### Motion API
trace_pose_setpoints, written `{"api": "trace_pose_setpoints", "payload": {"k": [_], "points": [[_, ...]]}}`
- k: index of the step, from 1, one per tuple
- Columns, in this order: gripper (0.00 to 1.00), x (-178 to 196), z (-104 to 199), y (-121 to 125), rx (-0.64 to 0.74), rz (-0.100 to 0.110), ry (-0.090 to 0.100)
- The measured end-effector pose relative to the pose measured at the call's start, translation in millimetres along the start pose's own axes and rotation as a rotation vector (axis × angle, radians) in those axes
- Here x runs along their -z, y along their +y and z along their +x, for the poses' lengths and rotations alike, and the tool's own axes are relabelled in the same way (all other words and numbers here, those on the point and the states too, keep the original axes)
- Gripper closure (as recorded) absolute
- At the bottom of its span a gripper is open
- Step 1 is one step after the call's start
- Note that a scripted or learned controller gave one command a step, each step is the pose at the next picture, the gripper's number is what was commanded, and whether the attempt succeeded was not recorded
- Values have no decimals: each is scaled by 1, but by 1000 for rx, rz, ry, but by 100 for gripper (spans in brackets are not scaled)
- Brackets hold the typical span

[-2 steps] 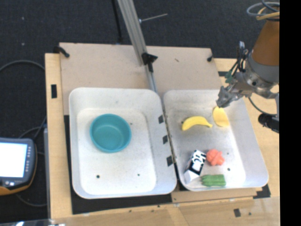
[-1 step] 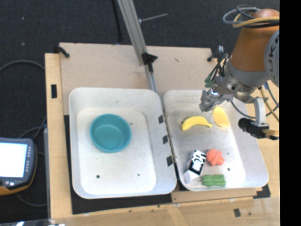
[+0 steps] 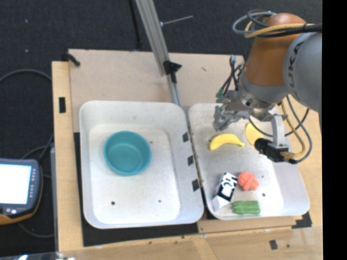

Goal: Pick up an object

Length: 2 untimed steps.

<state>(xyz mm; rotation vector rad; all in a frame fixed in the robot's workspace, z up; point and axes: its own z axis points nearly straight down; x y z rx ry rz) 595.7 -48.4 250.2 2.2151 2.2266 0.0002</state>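
The arm (image 3: 271, 53) hides part of a second yellow object (image 3: 252, 133).

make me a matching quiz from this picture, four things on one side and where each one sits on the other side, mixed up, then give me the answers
Things:
1. teal bowl
2. banana
3. green object
4. pink-red object

Places:
A. near the front rim of the right bin, beside a black-and-white object
B. in the left bin
C. right bin, just below the gripper
D. right bin, between the banana and the green object

Pairs: 1-B, 2-C, 3-A, 4-D
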Motion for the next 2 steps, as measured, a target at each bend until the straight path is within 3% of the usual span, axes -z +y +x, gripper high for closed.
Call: {"api": "trace_pose_setpoints", "payload": {"k": [2], "points": [[100,3,121,-1,4,-1,3]]}}
